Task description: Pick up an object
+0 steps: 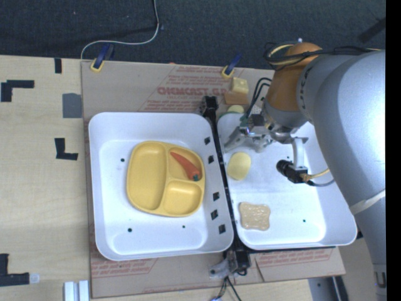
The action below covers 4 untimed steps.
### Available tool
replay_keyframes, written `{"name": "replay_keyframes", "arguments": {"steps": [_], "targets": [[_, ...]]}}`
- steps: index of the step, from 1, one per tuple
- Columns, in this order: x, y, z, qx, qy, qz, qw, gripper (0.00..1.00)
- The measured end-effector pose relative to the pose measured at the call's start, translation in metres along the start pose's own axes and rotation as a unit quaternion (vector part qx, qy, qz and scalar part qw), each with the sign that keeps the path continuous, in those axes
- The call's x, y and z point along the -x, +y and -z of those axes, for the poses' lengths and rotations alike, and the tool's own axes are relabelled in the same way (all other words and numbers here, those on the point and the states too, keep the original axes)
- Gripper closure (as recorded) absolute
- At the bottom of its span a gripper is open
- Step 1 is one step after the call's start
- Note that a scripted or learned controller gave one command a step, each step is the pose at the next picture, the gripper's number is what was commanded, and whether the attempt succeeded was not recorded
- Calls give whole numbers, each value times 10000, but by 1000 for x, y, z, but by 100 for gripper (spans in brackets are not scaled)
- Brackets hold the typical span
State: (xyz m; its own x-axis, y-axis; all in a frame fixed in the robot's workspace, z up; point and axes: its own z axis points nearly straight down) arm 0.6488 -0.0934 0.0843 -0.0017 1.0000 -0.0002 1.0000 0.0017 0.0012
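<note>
Two white bins sit side by side on the counter. Low in the right bin's (pixel 326 227) far-left corner, the end effector (pixel 245 135) hangs just above a pale yellow round object (pixel 239 165); whether it is wide or narrow cannot be told. It should descend centred over that object before closing.

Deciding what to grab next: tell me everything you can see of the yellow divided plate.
The yellow divided plate lies flat in the left bin, roughly centred. It looks like smooth plastic, rounded, with three compartments. A red-orange chili pepper with a green stem lies in its upper right compartment. The plate is apart from the gripper.
</note>
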Motion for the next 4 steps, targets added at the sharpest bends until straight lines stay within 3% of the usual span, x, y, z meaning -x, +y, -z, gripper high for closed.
{"name": "replay_keyframes", "arguments": {"steps": [1, 4], "targets": [[4, -43, 1, -7, -5, -6, 10000, 0], [-1, -23, 2, -11, 6, 1, 10000, 0]]}}
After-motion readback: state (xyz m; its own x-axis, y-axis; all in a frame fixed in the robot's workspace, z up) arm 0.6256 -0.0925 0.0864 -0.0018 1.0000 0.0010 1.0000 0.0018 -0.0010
